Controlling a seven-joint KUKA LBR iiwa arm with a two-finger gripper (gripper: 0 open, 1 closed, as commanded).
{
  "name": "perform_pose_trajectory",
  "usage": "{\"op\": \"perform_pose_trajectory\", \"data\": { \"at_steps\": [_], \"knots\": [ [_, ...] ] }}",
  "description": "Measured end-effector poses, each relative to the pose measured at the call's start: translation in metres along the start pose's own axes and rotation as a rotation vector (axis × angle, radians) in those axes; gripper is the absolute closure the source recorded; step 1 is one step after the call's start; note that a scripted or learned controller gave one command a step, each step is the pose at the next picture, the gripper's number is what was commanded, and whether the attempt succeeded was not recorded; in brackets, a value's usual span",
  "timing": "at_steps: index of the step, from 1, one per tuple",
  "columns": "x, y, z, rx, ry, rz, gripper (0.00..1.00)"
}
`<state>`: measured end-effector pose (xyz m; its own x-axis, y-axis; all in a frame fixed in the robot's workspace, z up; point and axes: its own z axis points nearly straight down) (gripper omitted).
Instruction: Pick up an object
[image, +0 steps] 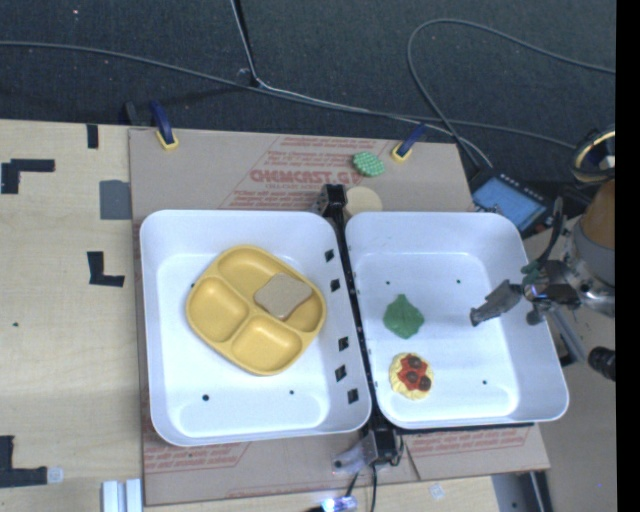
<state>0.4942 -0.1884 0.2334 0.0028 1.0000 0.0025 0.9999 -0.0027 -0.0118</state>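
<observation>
**End effector sitting over right bin's right side**

End effector (492, 306) is hanging low inside the right bin (452, 232), nothing showing between fingers; can't tell how wide they're standing. Green leafy piece (403, 316) is lying well to its left, pizza toy (411, 375) to its lower left. Further left, yellow tray (222, 310) w/ bread slice (283, 296) is sitting in the left bin (175, 400).

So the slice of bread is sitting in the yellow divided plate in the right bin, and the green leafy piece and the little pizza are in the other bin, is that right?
Not quite. The camera view shows the yellow divided plate, with the slice of bread on it, in the left bin. The green leafy piece and little pizza lie in the right bin.
</observation>
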Motion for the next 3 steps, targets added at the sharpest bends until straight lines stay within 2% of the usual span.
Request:
{"op": "perform_pose_trajectory", "data": {
  "at_steps": [1,3],
  "knots": [
    [0.0,0.002,-0.005,-0.011,-0.003,-0.004,0.0],
    [-0.011,-0.006,0.1,-0.006,-0.001,-0.003,0.0]
  ]
}}
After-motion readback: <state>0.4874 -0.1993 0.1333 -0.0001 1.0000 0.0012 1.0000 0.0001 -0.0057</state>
